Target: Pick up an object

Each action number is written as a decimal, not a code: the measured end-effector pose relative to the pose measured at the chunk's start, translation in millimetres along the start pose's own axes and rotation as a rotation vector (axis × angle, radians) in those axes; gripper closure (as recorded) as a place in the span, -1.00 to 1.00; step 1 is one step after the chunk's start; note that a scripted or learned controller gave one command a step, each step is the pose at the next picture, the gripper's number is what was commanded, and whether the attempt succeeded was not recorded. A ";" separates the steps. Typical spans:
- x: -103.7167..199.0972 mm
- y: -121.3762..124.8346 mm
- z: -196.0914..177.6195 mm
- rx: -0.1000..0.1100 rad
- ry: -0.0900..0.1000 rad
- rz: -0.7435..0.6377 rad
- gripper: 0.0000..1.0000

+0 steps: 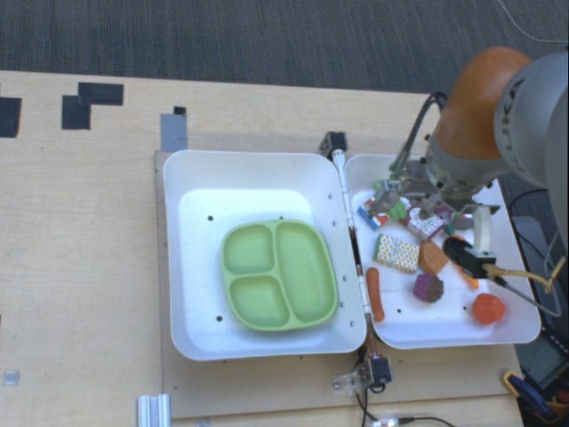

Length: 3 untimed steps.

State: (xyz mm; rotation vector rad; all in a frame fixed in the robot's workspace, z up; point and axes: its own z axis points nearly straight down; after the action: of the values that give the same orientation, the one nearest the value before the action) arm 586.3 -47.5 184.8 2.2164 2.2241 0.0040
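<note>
Here the tool (411, 205) is buried among cluttered toys; its grip state is unclear.

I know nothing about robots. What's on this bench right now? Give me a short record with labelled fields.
Left bin: holds a green divided plate
Right bin: holds a jumble of small items
Items seen there: red sausage, dotted cracker, purple lump, orange-red ball
Arm: reaches in from the right, over the right bin's far end
Gripper: low among the items; grip not discernible
</note>
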 end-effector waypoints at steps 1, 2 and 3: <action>-42.5 20.2 84.9 -0.012 -0.004 -0.001 -1.00; -42.6 21.3 73.9 -0.015 -0.005 -0.003 1.00; -118.7 22.1 75.7 -0.001 -0.002 0.001 1.00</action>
State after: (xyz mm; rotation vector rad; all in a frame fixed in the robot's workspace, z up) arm 609.0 -166.0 109.1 2.2161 2.2219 0.0027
